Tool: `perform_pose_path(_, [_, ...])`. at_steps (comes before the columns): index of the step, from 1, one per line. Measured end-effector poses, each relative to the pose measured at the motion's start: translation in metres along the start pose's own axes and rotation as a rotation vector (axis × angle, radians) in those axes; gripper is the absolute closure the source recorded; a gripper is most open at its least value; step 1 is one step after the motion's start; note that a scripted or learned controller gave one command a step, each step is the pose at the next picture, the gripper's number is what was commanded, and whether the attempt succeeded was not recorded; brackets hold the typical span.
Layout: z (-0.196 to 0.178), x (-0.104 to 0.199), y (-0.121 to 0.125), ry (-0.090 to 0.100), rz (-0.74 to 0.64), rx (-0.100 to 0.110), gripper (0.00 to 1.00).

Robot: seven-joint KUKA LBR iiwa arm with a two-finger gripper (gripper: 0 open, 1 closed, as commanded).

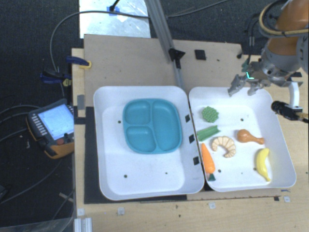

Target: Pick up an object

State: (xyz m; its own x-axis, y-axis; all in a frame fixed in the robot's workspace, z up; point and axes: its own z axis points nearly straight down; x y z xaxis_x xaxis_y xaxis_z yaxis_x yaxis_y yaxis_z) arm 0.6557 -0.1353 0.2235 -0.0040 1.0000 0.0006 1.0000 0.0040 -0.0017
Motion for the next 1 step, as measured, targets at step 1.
perform_pose_path(1, [-0.0019, 0.0000, 0.0009, -0.001, 0.000, -0.004, 0.00])
